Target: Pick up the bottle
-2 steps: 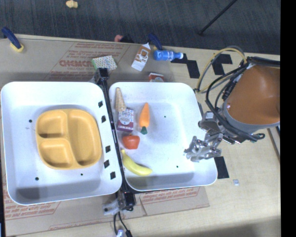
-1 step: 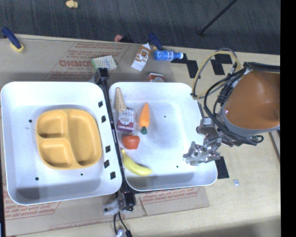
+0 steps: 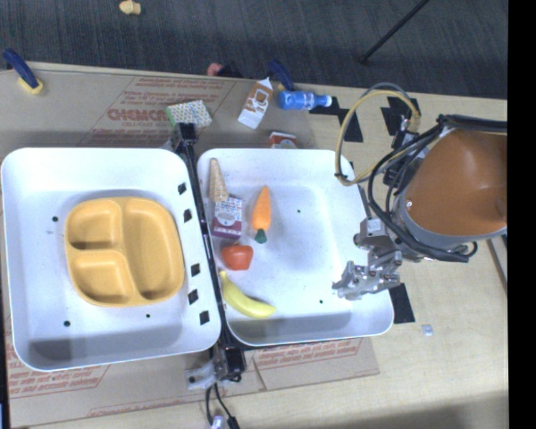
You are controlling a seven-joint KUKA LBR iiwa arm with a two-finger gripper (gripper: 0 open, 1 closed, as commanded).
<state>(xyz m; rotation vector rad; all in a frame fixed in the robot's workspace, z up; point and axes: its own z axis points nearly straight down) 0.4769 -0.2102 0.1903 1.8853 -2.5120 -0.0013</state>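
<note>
bottle [image 3: 302, 100]: a small blue bottle lying on its side on the bench, outside both bins, just beyond the far edge of the right bin [image 3: 357, 320].
gripper [image 3: 364, 277]: hovering over the right bin's near right corner, well apart from the bottle; cannot tell whether it is parted or closed; nothing is showing in it.
right bin contents: carrot [image 3: 262, 209], tomato [image 3: 238, 256], banana [image 3: 245, 301] sitting along its left edge.
left bin [image 3: 27, 266]: carrying a yellow divided plate [image 3: 123, 249].
progress: judging nothing done yet; reaching, gripping and lifting are all remaining.
</note>
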